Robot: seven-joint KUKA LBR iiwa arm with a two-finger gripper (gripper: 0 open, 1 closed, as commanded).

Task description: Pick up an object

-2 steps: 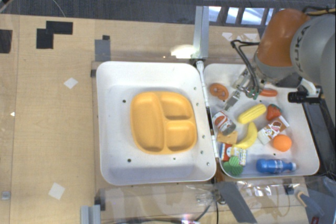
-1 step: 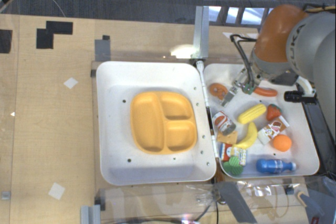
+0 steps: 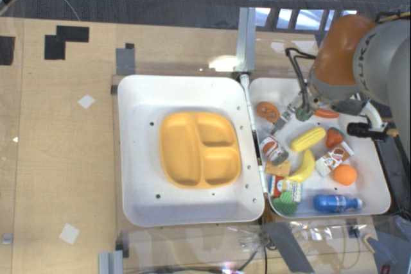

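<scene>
No single object is named by the task, so the yellow corn cob [image 3: 308, 137] is taken here as the likeliest candidate, being the nearest item to the gripper [image 3: 292, 115]. It lies flat in the right bin [image 3: 383, 199], roughly in the middle of the heap. Its long axis runs along a shallow diagonal, from lower left to upper right in the camera view, with the paler end pointing up and to the right. For a sound pick, the closing direction should be set across that axis, not along it. The descent should be centred on the cob's middle, so that it is not levered out at one end. A straight vertical approach is advised, because the cob is crowded. The banana [image 3: 304, 167] lies just below it and may be touching it, a red and white packet [image 3: 275, 151] lies just beside its lower end, and a red piece [image 3: 334, 137] sits near its upper end. An orange disc [image 3: 268, 111] lies to the gripper's left, near the bin wall. Farther out, a round orange [image 3: 345, 174] and a blue bottle [image 3: 337, 203] lie toward the near edge, the bottle on its side. The gripper is seen above the upper part of this bin, under the orange band [image 3: 340, 51] of the arm. Nothing can be made out in its grasp, and whether it is released or clenched cannot be told at this slant. The left bin [image 3: 138, 202] holds a yellow divided tray [image 3: 199, 147], well apart from the work.
</scene>
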